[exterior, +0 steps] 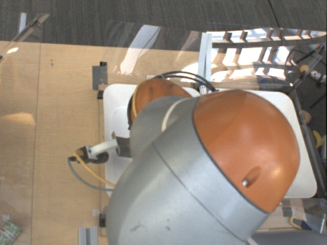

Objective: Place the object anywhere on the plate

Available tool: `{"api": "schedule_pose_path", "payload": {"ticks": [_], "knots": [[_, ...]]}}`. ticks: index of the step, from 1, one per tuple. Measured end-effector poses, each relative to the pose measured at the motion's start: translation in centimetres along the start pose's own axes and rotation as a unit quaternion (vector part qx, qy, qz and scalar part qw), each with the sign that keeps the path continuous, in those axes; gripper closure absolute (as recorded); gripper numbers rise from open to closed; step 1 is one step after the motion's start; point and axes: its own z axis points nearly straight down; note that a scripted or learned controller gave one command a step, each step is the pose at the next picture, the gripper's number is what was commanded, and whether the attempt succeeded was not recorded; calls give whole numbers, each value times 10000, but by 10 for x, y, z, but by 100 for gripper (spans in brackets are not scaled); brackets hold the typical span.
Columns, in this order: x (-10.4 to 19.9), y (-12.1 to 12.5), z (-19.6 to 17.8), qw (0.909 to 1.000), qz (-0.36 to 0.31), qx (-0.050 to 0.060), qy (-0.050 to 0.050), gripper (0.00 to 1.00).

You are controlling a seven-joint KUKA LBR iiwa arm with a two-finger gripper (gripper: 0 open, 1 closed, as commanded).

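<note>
We see the grey arm (168, 188) with its orange cap looming over the white bin (115, 103) on the wooden surface (51, 137); its grip state we cannot tell.

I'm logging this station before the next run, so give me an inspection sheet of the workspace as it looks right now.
Surface: light wooden bench bearing a shallow white bin, largely covered by the arm.
Job's things: nothing seen; the bulky grey arm with its large orange dome blocks the bin's inside.
Clutter: small dark metal bracket at the bin's far left corner.
Grippers: nothing seen.
Cables: black cable loop over the arm's upper joint; grey and yellow cables curling from a white fitting at the arm's left.
Surroundings: dark grey carpet beyond the bench; white metal frame at upper right.
</note>
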Motion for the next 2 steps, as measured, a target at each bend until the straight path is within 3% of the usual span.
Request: {"api": "schedule_pose_path", "payload": {"ticks": [1, 2], "knots": [[0, 0, 0, 10000, 1, 2, -1, 0], [-20, 55, -18, 9997, 224, -32, -104, 0]]}}
